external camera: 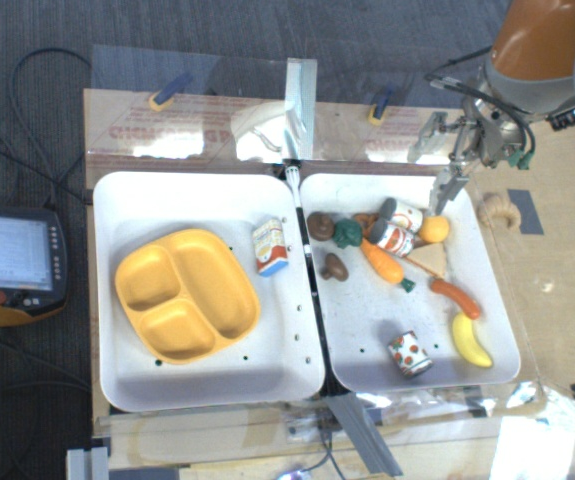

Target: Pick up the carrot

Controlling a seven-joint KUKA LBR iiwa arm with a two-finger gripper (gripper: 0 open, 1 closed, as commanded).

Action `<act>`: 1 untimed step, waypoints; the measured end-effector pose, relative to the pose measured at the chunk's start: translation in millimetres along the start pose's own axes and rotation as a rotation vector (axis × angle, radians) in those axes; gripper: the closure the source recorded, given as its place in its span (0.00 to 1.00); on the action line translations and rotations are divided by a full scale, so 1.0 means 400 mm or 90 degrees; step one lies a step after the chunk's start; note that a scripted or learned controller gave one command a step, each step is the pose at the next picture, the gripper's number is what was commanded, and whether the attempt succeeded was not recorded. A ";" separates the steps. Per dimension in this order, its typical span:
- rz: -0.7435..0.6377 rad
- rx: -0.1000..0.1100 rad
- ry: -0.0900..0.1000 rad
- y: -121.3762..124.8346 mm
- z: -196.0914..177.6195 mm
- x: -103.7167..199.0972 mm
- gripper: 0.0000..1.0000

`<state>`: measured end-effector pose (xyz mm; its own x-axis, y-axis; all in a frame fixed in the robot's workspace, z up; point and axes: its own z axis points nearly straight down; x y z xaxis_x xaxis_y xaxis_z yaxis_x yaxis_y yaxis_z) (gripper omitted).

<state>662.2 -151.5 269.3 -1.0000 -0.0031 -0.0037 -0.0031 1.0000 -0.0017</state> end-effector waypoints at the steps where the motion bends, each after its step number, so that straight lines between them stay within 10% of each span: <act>1: 0.012 -0.002 0.009 -0.068 0.263 -0.008 0.00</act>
<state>665.9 -179.0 164.2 -0.9998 0.0157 0.0102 0.0157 0.9999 0.0009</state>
